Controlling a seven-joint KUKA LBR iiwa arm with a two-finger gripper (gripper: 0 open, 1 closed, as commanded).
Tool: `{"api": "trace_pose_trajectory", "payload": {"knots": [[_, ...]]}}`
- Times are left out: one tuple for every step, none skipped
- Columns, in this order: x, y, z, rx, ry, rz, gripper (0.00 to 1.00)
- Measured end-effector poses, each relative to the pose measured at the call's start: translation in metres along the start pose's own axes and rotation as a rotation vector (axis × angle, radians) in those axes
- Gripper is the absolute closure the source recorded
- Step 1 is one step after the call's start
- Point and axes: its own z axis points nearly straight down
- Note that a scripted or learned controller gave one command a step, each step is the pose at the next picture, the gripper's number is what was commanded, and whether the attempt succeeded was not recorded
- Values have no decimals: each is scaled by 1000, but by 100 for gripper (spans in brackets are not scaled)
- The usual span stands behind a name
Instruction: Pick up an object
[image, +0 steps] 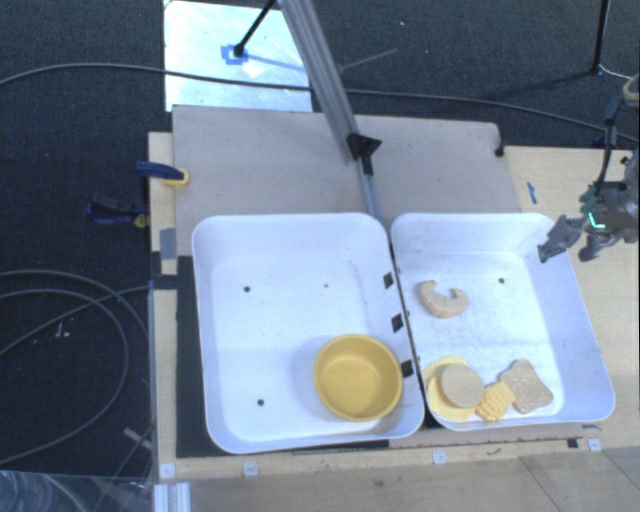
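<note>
The gripper hung at the right bin's upper right rim, fingers apart, nothing held. Approach step. The croissant lay mid-bin; next move: travel left over it, then descend.

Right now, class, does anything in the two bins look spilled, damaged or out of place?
Nothing stands out. The yellow bowl sits upright in the left bin. In the right bin, the croissant lies alone mid-bin, and the round cracker, waffle and toast cluster at the front edge.
</note>
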Motion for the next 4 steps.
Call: {"api": "trace_pose_trajectory", "payload": {"knots": [[0, 0, -1, -1, 0, 0, 0], [1, -2, 62, 4, 1, 3, 0], [2, -4, 104, 1, 0, 4, 0], [-5, -6, 149, 2, 0, 5, 0]]}}
